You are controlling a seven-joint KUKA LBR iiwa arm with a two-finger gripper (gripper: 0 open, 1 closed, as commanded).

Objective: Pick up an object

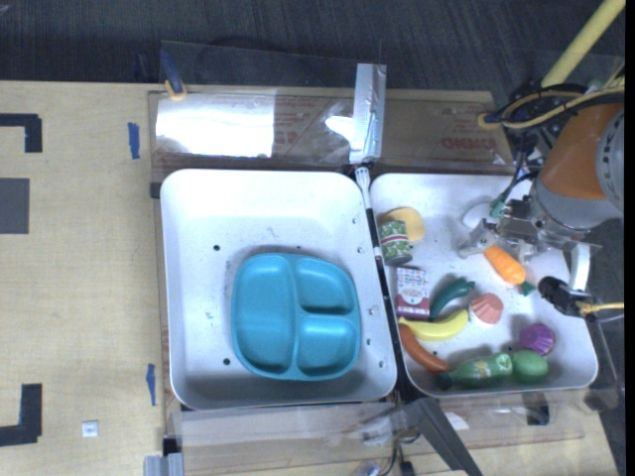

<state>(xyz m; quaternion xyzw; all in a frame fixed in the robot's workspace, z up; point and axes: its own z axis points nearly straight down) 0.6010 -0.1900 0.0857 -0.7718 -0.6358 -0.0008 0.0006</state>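
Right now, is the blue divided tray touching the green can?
Apart. Camera view: blue tray lies in the left bin; green can is beyond the bin walls.

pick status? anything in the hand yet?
Done: the arm has reached into the right bin, with the hand low over the toys. In hand: an orange carrot lies right at it, but a grasp can't be confirmed. Left: grip and lift. The blue tray sits alone in the left bin.

Open floor around blue tray; toys crowded in right bin
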